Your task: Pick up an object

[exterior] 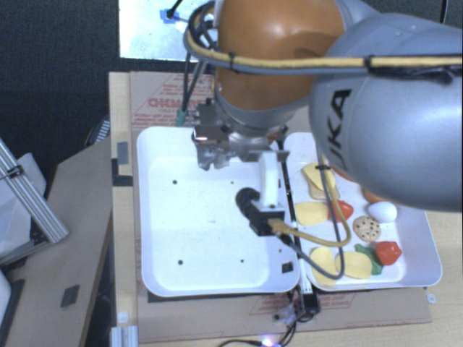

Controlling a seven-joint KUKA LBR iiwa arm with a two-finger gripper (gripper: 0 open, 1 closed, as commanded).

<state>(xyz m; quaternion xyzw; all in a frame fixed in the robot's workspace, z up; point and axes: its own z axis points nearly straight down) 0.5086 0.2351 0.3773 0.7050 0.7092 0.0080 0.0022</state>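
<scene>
The right bin [427,255] holds several toy foods. Among them are a white egg [382,211], a spotted cookie [367,228], a red pepper with a green stem [388,251], a small red piece [343,210] and yellow pieces [312,212] by the divider. My gripper [214,156] hangs under the orange band [278,38], over the far right part of the left bin [181,266]. A white and black attachment [265,197] with a yellow cable reaches down from it toward the divider. The arm's grey body [394,100] hides the far part of the right bin.
The bins rest on a cardboard sheet [155,100] on the bench. A metal rail [29,201] leans at the left. A bright panel [159,20] lies beyond the bins. Loose cables [322,255] cross the divider between the bins.
</scene>
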